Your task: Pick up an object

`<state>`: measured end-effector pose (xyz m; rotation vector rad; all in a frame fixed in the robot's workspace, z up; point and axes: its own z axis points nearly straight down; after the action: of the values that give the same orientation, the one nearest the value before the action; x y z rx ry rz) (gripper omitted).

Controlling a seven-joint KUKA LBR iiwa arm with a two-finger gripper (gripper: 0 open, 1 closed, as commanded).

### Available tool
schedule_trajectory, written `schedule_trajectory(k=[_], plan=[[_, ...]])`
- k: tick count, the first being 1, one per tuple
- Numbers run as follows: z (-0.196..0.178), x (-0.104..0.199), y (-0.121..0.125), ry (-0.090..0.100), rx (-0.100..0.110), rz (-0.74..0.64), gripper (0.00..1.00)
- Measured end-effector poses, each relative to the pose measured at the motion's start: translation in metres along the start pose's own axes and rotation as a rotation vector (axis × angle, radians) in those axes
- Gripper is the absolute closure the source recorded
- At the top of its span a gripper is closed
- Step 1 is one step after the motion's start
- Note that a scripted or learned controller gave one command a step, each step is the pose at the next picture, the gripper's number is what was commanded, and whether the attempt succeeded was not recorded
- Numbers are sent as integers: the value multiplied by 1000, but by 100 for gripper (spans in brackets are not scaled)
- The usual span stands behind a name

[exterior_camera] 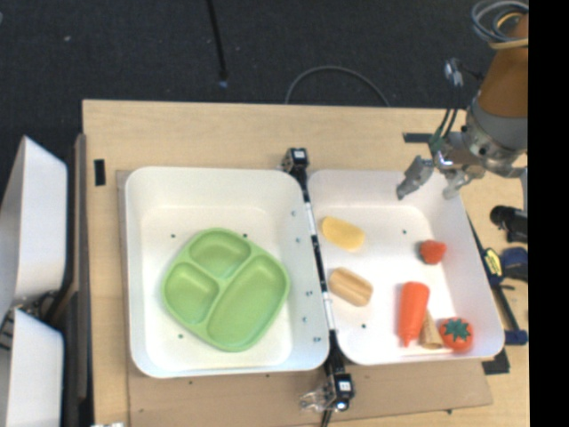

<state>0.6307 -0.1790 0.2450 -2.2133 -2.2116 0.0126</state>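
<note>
Nothing picked up yet. Gripper hanging above the far right corner of the right bin, fingers spread apart with only air between them. All candidates lying loose on that bin's floor: a yellow lemon-like piece near the divider, a tan bread roll just below it, a small red item toward the right wall, possibly a tomato though too small to call, an orange carrot nearer the front, and a red strawberry in the front right corner. Green divided plate alone in the left bin. Left to do, by this reading: choose one piece, descend, close, lift. Small red item nearest the gripper.
</note>
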Motion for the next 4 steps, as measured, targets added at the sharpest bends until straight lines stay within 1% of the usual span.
schedule_trajectory(k=[1, 2, 3, 4], plan=[[-7, 1, 2, -2, -12, -3, 0], [42, -8, -1, -5, -7, 0, 0], [88, -11, 0, -4, -7, 1, 0], [145, -13, 0, -4, -7, 3, 0]])
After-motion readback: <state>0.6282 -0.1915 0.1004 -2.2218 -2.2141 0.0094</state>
